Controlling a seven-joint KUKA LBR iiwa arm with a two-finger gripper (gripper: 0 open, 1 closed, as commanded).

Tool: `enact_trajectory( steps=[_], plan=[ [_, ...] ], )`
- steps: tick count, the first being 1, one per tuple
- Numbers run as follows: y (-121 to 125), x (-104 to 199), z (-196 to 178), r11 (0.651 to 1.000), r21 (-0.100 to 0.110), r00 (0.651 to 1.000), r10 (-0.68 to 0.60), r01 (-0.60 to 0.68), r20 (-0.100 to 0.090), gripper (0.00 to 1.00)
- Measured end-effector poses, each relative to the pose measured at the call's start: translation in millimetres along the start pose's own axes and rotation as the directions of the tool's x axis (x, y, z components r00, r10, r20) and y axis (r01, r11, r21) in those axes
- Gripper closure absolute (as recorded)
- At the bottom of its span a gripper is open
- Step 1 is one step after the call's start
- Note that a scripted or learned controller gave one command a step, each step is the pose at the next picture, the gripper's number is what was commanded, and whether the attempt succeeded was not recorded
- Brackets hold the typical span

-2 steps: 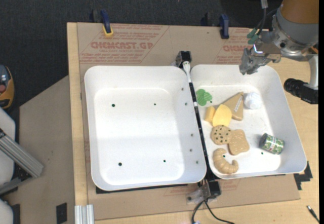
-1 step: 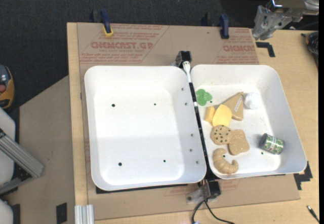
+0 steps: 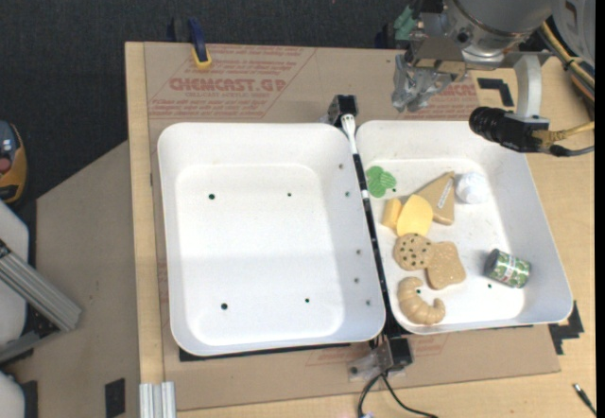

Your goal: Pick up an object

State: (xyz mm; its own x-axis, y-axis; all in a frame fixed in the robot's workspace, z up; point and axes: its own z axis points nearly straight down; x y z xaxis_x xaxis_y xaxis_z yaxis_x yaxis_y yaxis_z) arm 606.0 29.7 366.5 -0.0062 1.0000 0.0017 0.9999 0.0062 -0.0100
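The right bin (image 3: 539, 227) holds several small objects: a green leafy piece (image 3: 381, 182), a yellow cheese wedge (image 3: 412, 215), a tan wedge (image 3: 439, 196), a white ball (image 3: 471, 187), a chocolate-chip cookie (image 3: 411, 251), a tan cracker (image 3: 445, 266), a croissant (image 3: 422, 303) and a green can (image 3: 508, 269) lying on its side. My gripper (image 3: 414, 96) hangs above the bin's far rim, up and left of the objects, fingers pointing down. Nothing is visible between them.
The left bin (image 3: 255, 236) sits beside the right one, joined by a black clamp (image 3: 342, 109) at the far end. A black cylindrical fitting (image 3: 501, 128) with cable overhangs the right bin's far right corner. Cardboard (image 3: 236, 76) underlies both bins.
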Motion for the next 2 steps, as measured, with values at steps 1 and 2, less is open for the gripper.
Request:
enact_trajectory(
  steps=[1, 2],
  plan=[
    [-4, 9, -125, 1.000, -0.027, 1.000, 0.004, -0.004, 0.001, 1.00],
    [1, 63, -3, 1.000, 0.000, 1.000, 0.002, -0.002, 0.001, 1.00]
  ],
)
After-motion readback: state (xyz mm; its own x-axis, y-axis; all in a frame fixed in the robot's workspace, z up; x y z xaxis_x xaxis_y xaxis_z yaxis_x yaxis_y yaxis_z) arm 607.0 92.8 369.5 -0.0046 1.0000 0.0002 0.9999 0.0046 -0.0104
